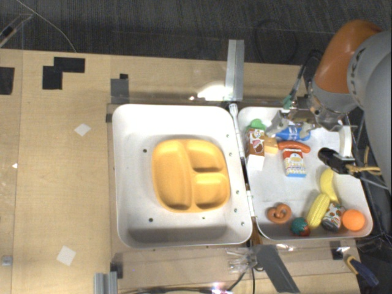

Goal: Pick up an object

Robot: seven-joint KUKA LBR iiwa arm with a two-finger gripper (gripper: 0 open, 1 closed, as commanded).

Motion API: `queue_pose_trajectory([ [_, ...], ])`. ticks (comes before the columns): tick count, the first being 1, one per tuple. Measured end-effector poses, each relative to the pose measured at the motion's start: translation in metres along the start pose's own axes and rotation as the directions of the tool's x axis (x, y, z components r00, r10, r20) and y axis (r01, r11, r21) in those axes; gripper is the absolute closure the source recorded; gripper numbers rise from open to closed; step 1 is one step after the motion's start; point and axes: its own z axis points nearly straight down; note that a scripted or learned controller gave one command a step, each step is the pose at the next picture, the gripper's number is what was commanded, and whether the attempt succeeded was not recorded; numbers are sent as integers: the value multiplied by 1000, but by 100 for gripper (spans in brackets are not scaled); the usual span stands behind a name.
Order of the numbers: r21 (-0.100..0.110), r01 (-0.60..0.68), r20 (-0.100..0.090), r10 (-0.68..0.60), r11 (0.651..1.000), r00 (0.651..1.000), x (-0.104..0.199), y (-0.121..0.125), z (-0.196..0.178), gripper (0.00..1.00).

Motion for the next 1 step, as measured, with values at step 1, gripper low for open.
queue_pose_trajectory([
  [1,7,60,-2,-60,998,998,52,18,-9,0],
])
